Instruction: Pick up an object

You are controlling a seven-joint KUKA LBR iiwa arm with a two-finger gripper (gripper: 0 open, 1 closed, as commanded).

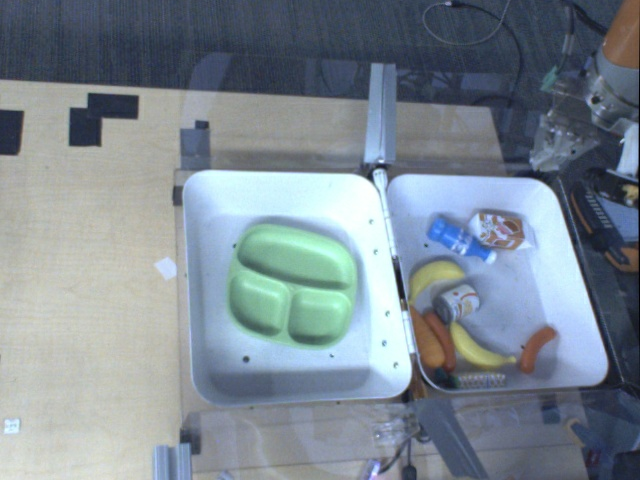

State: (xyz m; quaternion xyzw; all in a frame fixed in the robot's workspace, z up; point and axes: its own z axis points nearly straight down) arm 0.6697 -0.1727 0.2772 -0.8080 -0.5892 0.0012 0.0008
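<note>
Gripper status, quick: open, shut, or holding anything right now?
Gripper: cannot be told. It sits above the right bin's far right corner, outside the rim, away from the banana and the other items there.

A single fixed camera looked down at a slant from above the bench (90, 268), set far enough back to take in both white bins whole. The left bin (200, 298) sat at the centre of the frame and the right bin (570, 258) toward 3 o'clock. Dark carpet (250, 18) ran across 12 o'clock, and the arm (615, 63) entered near 2 o'clock.
</note>
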